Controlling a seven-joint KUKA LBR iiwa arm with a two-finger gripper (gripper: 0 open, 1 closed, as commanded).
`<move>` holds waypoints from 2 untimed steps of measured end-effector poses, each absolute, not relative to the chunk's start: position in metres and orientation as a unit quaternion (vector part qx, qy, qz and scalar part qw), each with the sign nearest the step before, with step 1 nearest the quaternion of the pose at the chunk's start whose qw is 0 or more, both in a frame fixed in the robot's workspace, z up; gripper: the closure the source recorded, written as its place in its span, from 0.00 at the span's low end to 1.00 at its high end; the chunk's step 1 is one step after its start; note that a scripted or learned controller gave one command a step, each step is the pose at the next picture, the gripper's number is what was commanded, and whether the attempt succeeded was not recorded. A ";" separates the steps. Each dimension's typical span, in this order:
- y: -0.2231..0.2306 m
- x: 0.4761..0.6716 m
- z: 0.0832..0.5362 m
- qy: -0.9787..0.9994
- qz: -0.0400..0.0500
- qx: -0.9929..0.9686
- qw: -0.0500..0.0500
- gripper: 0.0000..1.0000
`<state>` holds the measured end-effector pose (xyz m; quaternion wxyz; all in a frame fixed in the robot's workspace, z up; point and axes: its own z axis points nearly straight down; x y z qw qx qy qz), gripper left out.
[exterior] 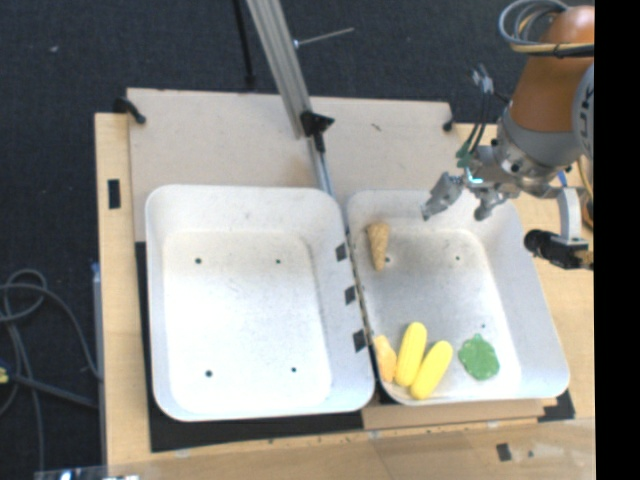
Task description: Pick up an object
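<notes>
While hanging above the far rim of the right bin, grey arm with orange band reaching in from the right side; gripper at its end, jaws spread wide, two fingers angled down and apart, nothing between them; poised over the far edge of the right bin, apart from everything inside it.

Within the right bin: tan cone-shaped piece close to the wall shared with the left bin, toward the far end, well apart from the gripper; two yellow banana-like pieces side by side, touching, at the near edge; small orange piece just beside them against the shared wall; green lumpy piece just on their other side, nearer the outer wall.

Both bins side by side on the wooden bench; slanted metal post rising from beyond the seam between the bins.
</notes>
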<state>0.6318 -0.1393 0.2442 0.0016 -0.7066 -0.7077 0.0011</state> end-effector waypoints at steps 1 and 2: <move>-0.139 0.633 0.247 -0.708 0.000 -0.706 -0.001 0.00; -0.145 0.630 0.204 -0.707 0.002 -0.708 0.000 0.00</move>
